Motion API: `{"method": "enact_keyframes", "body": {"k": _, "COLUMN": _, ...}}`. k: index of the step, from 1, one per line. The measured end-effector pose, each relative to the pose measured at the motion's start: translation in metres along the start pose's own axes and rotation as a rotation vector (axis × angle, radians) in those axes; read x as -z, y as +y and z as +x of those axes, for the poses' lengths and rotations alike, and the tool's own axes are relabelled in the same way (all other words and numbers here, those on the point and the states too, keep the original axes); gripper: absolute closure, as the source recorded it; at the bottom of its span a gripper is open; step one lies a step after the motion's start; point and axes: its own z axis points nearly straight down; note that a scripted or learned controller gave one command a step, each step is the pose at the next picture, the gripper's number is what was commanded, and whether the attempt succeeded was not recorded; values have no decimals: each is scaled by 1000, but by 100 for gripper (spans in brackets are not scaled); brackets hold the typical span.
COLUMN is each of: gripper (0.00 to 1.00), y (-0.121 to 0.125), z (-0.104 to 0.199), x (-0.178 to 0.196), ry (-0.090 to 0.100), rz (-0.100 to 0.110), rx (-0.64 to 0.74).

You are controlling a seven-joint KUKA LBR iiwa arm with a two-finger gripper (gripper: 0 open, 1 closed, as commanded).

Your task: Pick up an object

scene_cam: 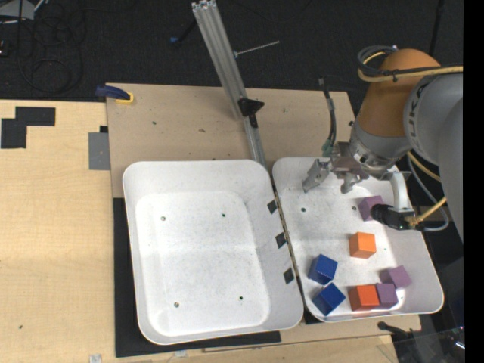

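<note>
White bins (151,180) bear no readable writing; gripper (333,178) spread.

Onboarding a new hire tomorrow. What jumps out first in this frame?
The grey arm with its orange band reaching in from the right, its open gripper hanging over the far end of the right bin with nothing between its fingers. Next, the coloured blocks in that bin's near half: two blue cubes, orange ones and purple ones. The left bin beside it is plain white.
</note>
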Motion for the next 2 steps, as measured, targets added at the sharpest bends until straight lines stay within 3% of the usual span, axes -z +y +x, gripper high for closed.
{"method": "enact_keyframes", "body": {"k": 1, "gripper": 0, "y": -2, "z": 5, "x": -65, "ry": 0, "rz": 1, "rx": -1}}
{"method": "enact_keyframes", "body": {"k": 2, "gripper": 0, "y": -1, "z": 5, "x": -67, "ry": -1, "rz": -7, "rx": -4}}
